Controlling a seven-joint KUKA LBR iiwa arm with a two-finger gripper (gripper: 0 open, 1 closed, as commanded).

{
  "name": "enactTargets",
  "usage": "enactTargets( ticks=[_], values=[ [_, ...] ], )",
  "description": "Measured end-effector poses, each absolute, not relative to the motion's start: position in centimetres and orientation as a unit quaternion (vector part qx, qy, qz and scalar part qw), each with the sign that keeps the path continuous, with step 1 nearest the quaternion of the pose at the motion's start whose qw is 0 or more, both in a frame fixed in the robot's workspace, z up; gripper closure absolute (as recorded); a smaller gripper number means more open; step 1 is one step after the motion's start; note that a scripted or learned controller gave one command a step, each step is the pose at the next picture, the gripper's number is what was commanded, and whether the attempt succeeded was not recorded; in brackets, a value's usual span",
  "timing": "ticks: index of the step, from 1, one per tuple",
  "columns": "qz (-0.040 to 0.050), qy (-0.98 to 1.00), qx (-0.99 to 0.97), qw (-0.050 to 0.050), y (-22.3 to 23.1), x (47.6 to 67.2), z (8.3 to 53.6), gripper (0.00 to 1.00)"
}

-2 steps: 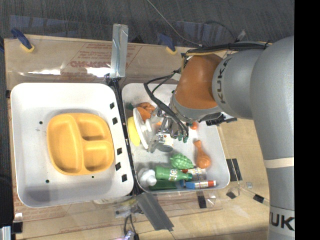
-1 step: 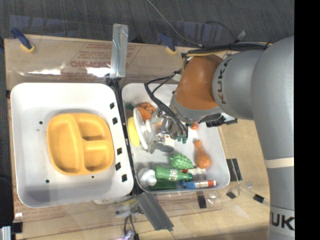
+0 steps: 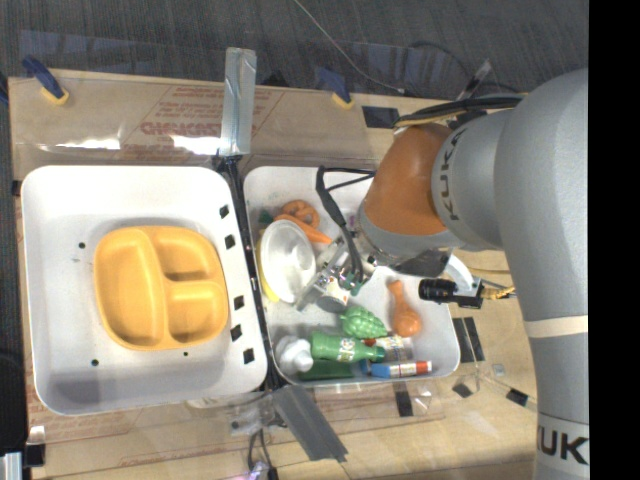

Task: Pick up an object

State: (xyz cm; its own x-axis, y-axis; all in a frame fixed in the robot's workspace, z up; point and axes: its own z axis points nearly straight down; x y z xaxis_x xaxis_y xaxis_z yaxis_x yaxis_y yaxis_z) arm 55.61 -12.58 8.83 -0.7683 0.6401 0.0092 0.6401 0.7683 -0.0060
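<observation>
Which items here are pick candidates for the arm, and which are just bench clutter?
Pick candidates, in the right bin with the gripper:
- metal bowl
- green bottle
- green bumpy toy
- drumstick toy
- orange toy
- red and blue marker

Lying about:
- yellow divided tray in the left bin
- tape strip
- cable

Well to the left of the end effector, a yellow divided plate lies flat in the left white bin. Up and left of the end effector, a strip of grey tape stands on the brown table. Beyond it, a thin cable crosses the dark carpet.
</observation>
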Motion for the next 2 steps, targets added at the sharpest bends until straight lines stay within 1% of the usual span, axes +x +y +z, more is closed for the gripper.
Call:
enactTargets(
  ticks=[1, 2],
  values=[
    [0.0008, -0.929, -0.369, 0.004, -11.48, 52.3, 8.94, 0.0],
    [0.0009, -0.931, -0.366, 0.004, -11.43, 52.38, 9.81, 1.0]
  ],
)
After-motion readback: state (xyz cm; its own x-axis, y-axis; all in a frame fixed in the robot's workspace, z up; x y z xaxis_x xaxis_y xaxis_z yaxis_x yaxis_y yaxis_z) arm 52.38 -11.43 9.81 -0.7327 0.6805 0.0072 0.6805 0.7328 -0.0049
